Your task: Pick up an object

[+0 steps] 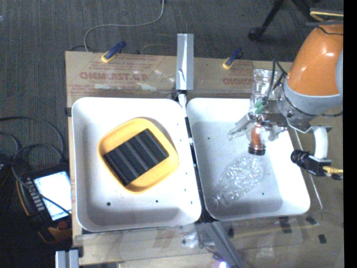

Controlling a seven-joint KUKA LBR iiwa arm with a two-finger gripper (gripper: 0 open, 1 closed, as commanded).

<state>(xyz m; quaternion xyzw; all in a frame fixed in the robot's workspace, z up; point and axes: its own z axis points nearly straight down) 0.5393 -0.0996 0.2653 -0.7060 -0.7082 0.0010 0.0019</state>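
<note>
The orange-banded arm point(318, 66) fills the upper right; its gripper point(256, 145) hangs over the right bin point(290, 205), finger state I cannot tell; just below lies a crumpled clear bottle point(240, 177), the likely target; the yellow tray point(138, 154) sits untouched in the left bin point(89, 205).

Dark grey carpet floor point(111, 10) — crossed by a thin cable point(136, 24) — with office-chair legs point(279, 7) at upper right.

Yellow tray point(139, 154) with black ribbed insert is lying flat, slantwise, in the left bin. Clear crumpled plastic bottle point(241, 176) is lying on its side in the right bin.
</note>
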